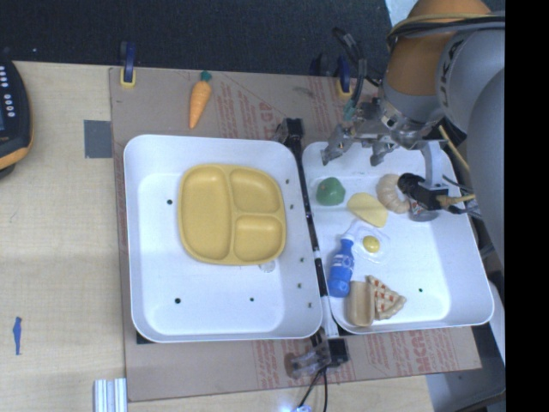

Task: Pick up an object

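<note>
My gripper [354,150] hangs over the back edge of the right bin [455,273], its two fingers spread apart with nothing between them. Just in front of it lie a green round piece [329,190], a pale yellow wedge [368,209] and a tan croissant [393,192]. Further forward in the same bin are a fried egg [371,245], a blue bottle [341,268], a bread slice [359,303] and a pizza slice [386,299].
The left bin [154,299] holds a yellow divided plate [232,213]. An orange toy carrot [199,101] lies on the board behind the left bin. A dark device [10,114] sits at the far left edge of the bench.
</note>
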You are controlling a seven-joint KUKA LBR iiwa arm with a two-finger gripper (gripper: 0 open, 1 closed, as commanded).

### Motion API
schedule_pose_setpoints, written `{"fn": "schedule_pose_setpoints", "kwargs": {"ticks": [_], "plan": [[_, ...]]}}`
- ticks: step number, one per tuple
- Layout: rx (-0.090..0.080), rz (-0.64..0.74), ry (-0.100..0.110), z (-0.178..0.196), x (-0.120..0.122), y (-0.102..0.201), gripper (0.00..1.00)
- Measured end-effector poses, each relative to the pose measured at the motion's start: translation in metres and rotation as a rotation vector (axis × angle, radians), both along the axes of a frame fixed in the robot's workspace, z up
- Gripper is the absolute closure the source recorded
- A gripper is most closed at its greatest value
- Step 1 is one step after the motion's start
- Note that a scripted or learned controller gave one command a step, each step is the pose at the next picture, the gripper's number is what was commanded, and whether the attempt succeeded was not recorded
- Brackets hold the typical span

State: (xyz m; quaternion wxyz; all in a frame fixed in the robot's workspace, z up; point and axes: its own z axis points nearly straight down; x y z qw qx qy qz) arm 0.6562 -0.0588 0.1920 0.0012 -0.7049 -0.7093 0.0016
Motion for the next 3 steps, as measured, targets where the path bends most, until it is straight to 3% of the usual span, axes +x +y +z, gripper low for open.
{"fn": "schedule_pose_setpoints", "kwargs": {"ticks": [3], "plan": [[0.001,0.0,0.002,0.0,0.0,0.027,0.0]]}}
